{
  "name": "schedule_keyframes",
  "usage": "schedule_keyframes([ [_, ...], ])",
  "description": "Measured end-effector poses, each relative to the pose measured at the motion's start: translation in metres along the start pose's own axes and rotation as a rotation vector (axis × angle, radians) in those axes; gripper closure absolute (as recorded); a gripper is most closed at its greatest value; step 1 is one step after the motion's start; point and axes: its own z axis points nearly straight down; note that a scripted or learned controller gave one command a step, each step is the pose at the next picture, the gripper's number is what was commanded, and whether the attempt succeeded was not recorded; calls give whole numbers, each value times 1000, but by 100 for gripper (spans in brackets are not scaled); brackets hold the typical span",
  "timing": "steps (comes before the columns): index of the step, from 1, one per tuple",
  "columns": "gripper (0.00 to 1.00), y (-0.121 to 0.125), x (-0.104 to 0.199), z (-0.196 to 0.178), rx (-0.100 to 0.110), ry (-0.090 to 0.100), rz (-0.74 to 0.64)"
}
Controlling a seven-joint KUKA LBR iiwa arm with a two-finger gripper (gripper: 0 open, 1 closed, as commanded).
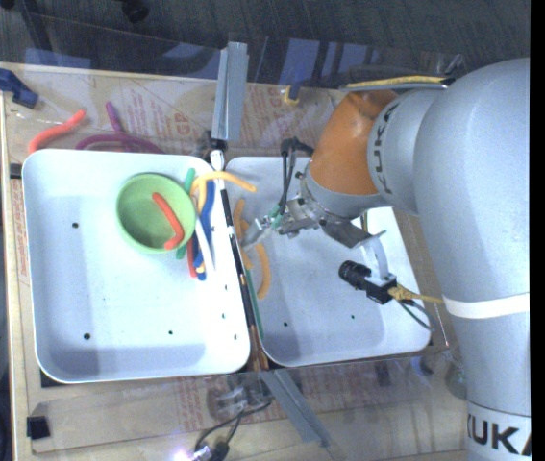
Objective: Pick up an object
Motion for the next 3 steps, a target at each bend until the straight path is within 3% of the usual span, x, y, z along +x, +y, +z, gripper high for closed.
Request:
schedule_keyframes([
  [1,0,-65,2,16,12,15,65],
  [2,100,-64,5,8,19,24,55],
  [3,100,-40,9,-167,16,22,41],
])
